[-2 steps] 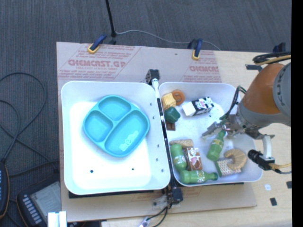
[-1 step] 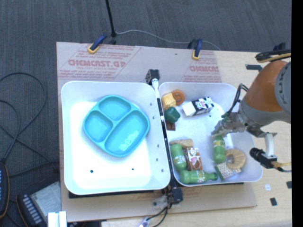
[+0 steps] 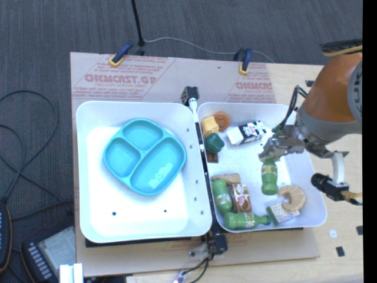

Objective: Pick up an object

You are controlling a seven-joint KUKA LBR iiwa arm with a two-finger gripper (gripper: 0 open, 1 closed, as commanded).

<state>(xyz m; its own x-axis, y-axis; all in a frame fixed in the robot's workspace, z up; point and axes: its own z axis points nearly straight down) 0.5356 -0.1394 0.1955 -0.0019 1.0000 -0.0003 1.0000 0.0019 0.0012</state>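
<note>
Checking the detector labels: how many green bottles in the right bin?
3: one upright-looking green bottle just below the gripper, one at the bin's left side, one lying along the front wall. Others may be hidden.

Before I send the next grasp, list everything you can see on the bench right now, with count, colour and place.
Bins: two, white, side by side on the bench.
Divided plate: one, light blue, in the left bin.
Bottles: three, green; one upright-looking below the gripper, two near the right bin's front.
Croissant: one, tan, right bin's front right.
Orange toy: one, right bin's back left.
Black-and-white toy: one, right bin's back.
Clamps: two, blue and yellow, back edge.
Arm: grey and orange, from the right.
Gripper: above the right bin.
</note>
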